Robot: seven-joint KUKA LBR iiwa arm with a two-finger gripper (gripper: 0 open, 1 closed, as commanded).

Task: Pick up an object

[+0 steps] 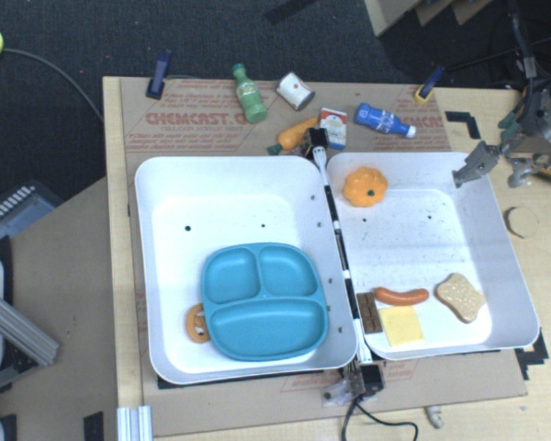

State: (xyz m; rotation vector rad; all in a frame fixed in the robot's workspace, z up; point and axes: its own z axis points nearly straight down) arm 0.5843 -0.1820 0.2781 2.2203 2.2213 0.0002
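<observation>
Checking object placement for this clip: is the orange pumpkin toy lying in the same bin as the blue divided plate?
No: the pumpkin sits in the right bin, the blue plate in the left bin.

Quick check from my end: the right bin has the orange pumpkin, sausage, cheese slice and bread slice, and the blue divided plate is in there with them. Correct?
Not quite. The blue divided plate lies in the left bin, not the right bin. The camera view shows the rest as you said: the orange pumpkin, sausage, cheese slice and bread slice are all in the right bin.
</observation>
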